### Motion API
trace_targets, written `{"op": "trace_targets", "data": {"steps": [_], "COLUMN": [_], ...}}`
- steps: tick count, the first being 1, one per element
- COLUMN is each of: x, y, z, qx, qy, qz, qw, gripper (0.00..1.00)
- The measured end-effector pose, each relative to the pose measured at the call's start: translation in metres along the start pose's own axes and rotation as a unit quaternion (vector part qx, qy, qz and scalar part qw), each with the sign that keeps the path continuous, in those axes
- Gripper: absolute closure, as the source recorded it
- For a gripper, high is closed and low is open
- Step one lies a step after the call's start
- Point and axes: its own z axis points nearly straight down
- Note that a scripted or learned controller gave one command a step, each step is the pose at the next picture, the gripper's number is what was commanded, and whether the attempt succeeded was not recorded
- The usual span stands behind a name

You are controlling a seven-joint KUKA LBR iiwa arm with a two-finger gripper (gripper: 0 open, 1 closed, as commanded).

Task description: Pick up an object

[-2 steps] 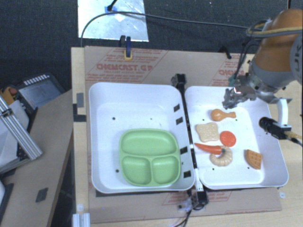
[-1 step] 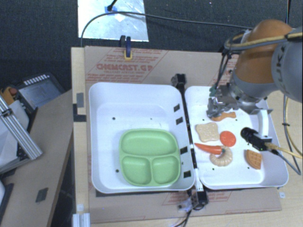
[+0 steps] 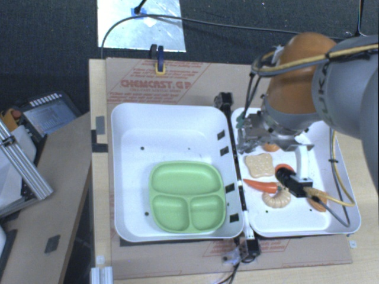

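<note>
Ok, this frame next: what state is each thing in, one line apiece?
green divided plate: upright, flat in left bin
bread slice: lying flat, right bin
orange chili: lying loose beside the bread slice
claw: low over right bin, holding nothing visible

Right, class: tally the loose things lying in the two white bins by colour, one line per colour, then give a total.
Green: 1, the green three-compartment plastic tray in the left bin.
Tan: 2, the tan bread-like slice and the pale ring-shaped piece.
Red-orange: 1, the long red-orange pepper-like piece.
Total: 4, counting only what can be made out clearly.
</note>
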Motion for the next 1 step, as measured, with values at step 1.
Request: {"op": "trace_targets", "data": {"steps": [1], "x": [0.0515], "y": [-0.0147], "z": [-0.0104], "qx": [0.0], "qy": [0.0], "qz": [0.0], "qw": [1.0], "gripper": [1.0]}}
